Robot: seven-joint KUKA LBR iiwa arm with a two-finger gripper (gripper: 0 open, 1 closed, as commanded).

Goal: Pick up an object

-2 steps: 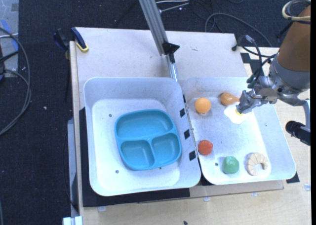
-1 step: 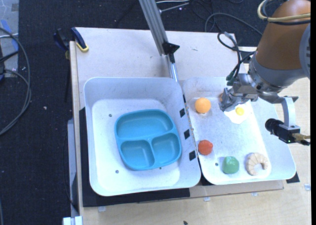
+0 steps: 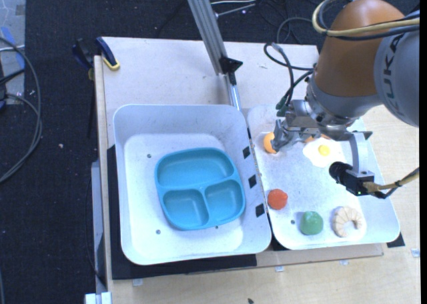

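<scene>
My gripper point(image 3: 280, 140) hangs low over the far left part of the right bin point(image 3: 380, 219). A small orange piece point(image 3: 269, 144) lies right beside it on its left, partly covered by it. A toy fried egg point(image 3: 320, 154) rests just right of the gripper. Nearer the front lie a red round piece point(image 3: 277, 199), a green round piece point(image 3: 310, 223) and a pale shrimp-shaped piece point(image 3: 347, 221).
The left bin point(image 3: 133, 163) holds a blue tray point(image 3: 199, 187) with three compartments. A slanted metal pole point(image 3: 207, 19) stands behind the bins. A black part on a cable point(image 3: 347, 177) hangs over the right bin under the arm.
</scene>
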